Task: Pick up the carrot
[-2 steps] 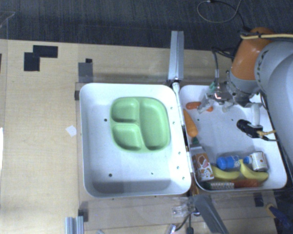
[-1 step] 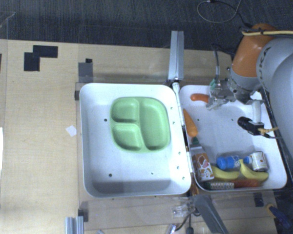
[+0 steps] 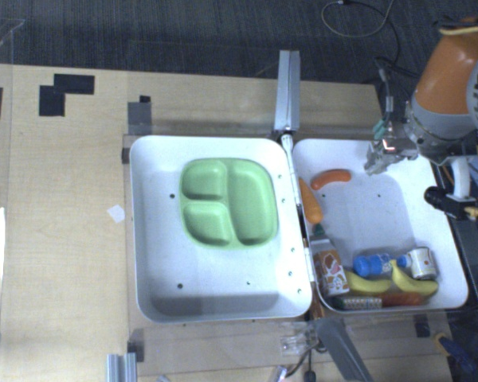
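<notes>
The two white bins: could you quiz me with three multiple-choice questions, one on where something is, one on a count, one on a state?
1. The carrot lies:
A. in the green tray
B. against the right bin's left wall
C. on the floor

2. Compartments in the green tray:
A. three
B. five
C. one

3. The gripper is:
A. resting on the tray
B. lifting the banana
C. above the right bin's top edge

Answers: B, it hugs the divider; A, three hollows show; C, it hangs near the rim.
</notes>
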Motion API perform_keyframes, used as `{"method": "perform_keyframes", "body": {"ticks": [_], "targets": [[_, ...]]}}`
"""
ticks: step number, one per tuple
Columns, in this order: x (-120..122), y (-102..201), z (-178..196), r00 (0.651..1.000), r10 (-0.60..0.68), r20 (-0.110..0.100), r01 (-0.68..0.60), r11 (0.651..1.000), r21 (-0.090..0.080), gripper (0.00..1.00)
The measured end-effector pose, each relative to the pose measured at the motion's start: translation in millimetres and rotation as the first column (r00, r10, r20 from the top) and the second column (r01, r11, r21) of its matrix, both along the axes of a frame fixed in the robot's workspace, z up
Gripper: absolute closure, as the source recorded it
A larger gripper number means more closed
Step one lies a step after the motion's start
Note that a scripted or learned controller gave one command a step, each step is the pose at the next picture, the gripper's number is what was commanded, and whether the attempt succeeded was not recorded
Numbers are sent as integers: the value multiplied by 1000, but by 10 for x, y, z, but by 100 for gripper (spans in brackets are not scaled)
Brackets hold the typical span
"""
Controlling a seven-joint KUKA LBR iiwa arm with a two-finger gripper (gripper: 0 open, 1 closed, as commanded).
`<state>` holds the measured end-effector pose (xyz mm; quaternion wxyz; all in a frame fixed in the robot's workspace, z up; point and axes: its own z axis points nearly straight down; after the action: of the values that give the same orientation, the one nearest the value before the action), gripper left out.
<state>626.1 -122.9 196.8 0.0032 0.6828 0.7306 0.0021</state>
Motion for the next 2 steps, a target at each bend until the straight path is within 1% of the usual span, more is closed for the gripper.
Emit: {"method": "perform_keyframes", "body": {"ticks": [1,2], "targets": [[-625,-354,226,919,-393,-4,393,919,2,100],[-982,-710,584,703,-711,-5,711,703,3,100]]}}
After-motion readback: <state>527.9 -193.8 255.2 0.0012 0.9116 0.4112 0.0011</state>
